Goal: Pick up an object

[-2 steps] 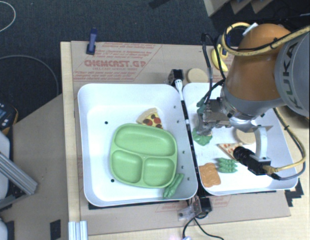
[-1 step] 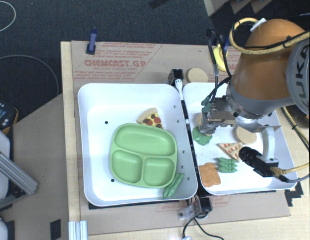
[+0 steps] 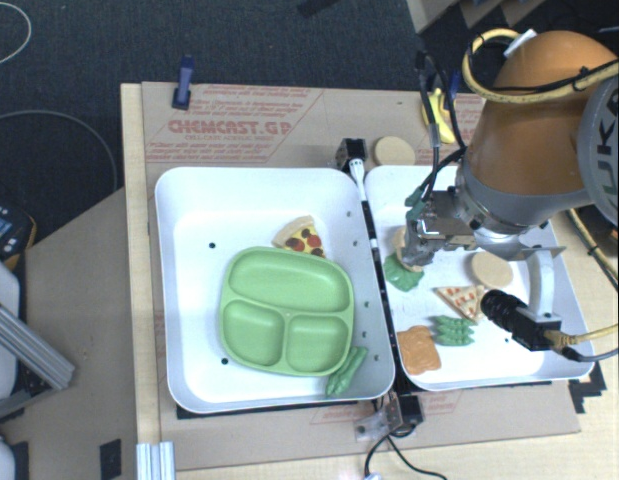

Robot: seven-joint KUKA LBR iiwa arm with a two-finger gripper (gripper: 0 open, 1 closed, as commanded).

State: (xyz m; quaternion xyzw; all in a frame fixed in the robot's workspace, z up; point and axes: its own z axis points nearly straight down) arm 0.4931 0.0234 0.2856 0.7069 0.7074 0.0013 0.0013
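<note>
nearest the lens, a green pea pod (image 3: 345,372) rests at the front edge of the left bin (image 3: 184,268), just beside the lower right corner of a green divided plate (image 3: 286,310) (three compartments, lying flat). behind the plate, touching its far rim, lies a toy pizza slice (image 3: 300,236) with red dots.

right bin (image 3: 509,373), front zone: an orange-brown toy piece (image 3: 419,348) near the front left corner; a dark green leafy piece (image 3: 452,330) just beside it; a second, triangular pizza slice (image 3: 459,299) behind the leafy piece; a pale oval piece (image 3: 491,269) further back, partly under the arm. a black cylindrical part (image 3: 511,315) of the arm assembly overhangs this zone.

gripper (image 3: 419,253): positioned low over the left part of the right bin, close to the dividing wall. directly at its tip lies a light green toy item (image 3: 401,273), the candidate object; it sits on the bin floor, touching or just below the tip. whether the fingers are spread or closed cannot be told, since the wrist body hides them.

background: a cardboard-covered surface (image 3: 239,123) with red print, bearing a blue clip (image 3: 183,83) at its far left corner and a tan disc (image 3: 394,151) behind the bins.
</note>
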